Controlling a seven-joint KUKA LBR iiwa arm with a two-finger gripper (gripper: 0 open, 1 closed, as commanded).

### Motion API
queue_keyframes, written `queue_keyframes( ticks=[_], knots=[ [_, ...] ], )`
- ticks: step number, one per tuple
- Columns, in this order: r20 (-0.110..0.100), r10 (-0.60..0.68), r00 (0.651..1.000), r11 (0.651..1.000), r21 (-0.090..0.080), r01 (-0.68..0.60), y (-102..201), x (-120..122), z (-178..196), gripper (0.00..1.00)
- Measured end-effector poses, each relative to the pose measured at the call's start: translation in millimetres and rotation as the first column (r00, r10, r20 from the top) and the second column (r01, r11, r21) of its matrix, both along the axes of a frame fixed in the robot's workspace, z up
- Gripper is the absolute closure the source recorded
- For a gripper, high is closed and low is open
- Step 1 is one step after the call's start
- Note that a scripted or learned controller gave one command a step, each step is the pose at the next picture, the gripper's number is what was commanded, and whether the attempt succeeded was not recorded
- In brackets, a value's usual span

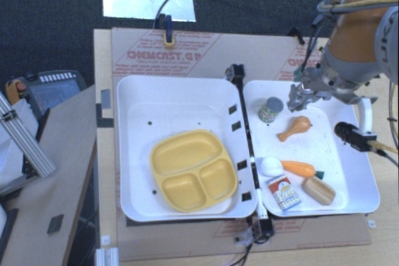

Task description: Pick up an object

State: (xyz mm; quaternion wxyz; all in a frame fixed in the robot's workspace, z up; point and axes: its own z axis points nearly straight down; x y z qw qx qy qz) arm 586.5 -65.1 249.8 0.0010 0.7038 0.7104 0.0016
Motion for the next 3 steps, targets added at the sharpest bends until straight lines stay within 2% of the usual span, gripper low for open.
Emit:
queue_keyframes(
  ticks=[1, 3],
  knots=[
    [0.0, 0.0, 1.0, 1.0, 0.001, 0.0, 46.7, 15.3, 1.4, 1.0],
    [-0.002, 0.0, 1.0, 1.0, 0.001, 0.0, 150.1, 17.8, -17.2, 1.0]
  ],
)
